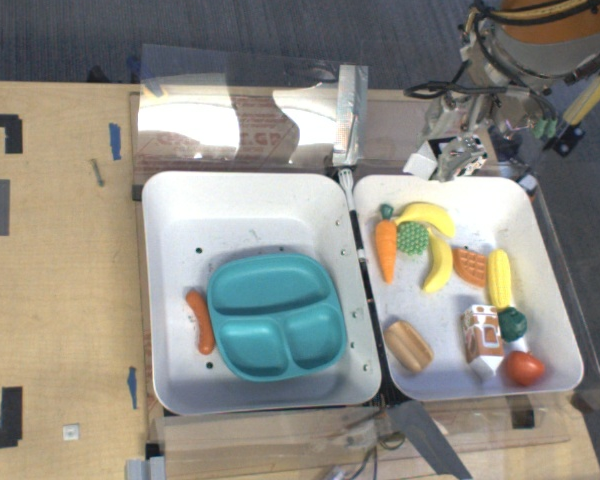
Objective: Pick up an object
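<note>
Progress: nothing lifted yet — by my reading the pick has not begun, and choosing, descending and closing are all left.
Gripper: the metal two-finger gripper [460,156] hangs over the far rim of the right white bin [555,268]; cannot tell how far it is open, and nothing shows in it.
Candidates: yellow plastic banana [435,238], orange toy carrot [386,250], green bumpy ball [413,238], yellow corn cob [499,278], tan bread roll [408,346], red tomato [524,368] — all in the right bin.
Left bin: teal divided plate [277,314], with a small orange sausage [201,320] just beside it.
Room: banana, carrot and ball are clustered and touching; the bread roll lies apart, with the most open floor around it.
Edges: tomato sits close to the near wall.
</note>
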Robot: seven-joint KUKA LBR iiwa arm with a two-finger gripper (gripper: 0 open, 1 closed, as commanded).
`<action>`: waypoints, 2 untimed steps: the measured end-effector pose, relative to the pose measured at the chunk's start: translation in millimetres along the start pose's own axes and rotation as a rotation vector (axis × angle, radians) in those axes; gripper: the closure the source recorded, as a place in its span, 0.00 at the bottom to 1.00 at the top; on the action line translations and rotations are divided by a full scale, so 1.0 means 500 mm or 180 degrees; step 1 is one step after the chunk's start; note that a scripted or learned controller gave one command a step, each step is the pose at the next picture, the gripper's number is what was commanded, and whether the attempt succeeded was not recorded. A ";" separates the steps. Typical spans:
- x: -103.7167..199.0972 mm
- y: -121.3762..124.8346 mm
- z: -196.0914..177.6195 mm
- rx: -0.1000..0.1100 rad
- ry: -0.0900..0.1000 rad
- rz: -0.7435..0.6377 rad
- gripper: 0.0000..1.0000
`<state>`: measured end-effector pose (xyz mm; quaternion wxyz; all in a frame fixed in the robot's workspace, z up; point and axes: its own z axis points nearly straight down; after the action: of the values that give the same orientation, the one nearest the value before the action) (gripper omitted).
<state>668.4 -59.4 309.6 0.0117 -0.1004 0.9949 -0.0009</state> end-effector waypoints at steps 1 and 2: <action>0.000 0.000 0.001 -0.0002 0.0003 0.0000 0.00; 0.105 0.064 0.255 -0.0019 0.0086 0.0359 0.00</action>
<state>613.6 -38.2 181.0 -0.0020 -0.0442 0.9990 0.0014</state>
